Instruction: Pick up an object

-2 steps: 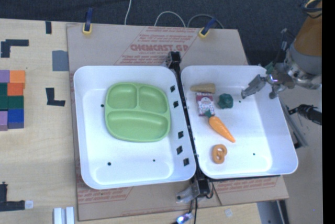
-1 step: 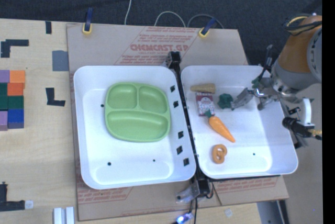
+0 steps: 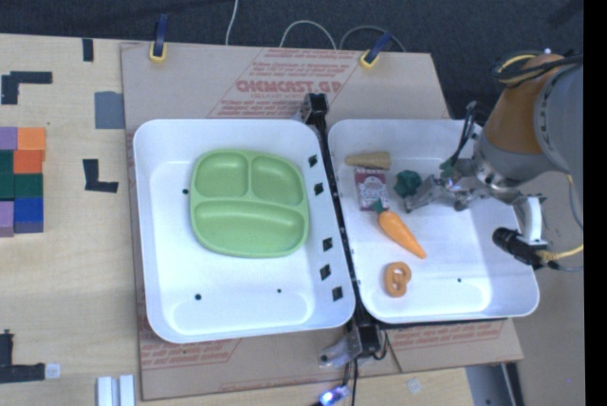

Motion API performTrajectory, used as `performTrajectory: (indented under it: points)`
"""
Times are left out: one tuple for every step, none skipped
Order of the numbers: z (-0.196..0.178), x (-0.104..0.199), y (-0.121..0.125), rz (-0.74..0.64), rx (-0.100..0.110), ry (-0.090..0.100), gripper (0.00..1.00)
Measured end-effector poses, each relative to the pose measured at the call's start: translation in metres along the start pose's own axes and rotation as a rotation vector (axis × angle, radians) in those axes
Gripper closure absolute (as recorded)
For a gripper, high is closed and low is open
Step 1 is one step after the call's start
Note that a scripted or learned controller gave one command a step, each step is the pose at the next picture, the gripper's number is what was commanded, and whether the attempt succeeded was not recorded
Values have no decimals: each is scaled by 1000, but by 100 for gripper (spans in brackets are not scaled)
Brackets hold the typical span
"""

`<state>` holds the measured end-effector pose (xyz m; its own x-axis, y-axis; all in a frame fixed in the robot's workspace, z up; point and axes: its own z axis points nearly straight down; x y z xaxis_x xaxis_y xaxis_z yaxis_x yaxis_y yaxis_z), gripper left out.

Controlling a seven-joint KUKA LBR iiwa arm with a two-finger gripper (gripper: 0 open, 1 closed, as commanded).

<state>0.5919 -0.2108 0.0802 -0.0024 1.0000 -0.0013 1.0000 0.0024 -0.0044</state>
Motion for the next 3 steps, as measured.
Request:
performTrajectory:
  points:
    - [-10,0,1,-1,0,-1,100]
    - [-53,-7,-3,1,-1,2,100]
    - [-92,-9,1,0,-2,1,100]
